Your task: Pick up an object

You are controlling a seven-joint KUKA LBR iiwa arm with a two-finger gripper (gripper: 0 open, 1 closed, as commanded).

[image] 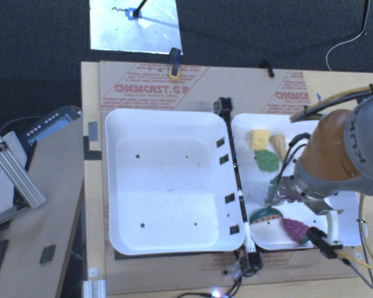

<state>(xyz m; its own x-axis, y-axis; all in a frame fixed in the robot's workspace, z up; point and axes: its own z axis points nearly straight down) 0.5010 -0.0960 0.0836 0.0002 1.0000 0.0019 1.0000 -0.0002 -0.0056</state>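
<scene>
The arm reaches in from the right over the right bin, its grey body and orange band covering most of that bin's right half. The fingers hang low over the bin's middle, close to its left wall. They are small and dark against the arm, so I cannot tell how far apart they stand, nor whether anything sits between them.

Several things lie in the right bin. A yellow block rests near the far edge, with a tan cone just beside it on the right. A green piece lies just in front of those two, between them and the fingers. Near the bin's front edge lies a slice with a green rim and red inside, just below the fingers. A purple bunch lies beside it to the right, close to the front edge.

The left bin sits against the right bin along a shared wall fitted with black clips. Both bins stand on a brown board printed with red letters, which covers the desk. A yellow clamp grips the board's far edge.
</scene>
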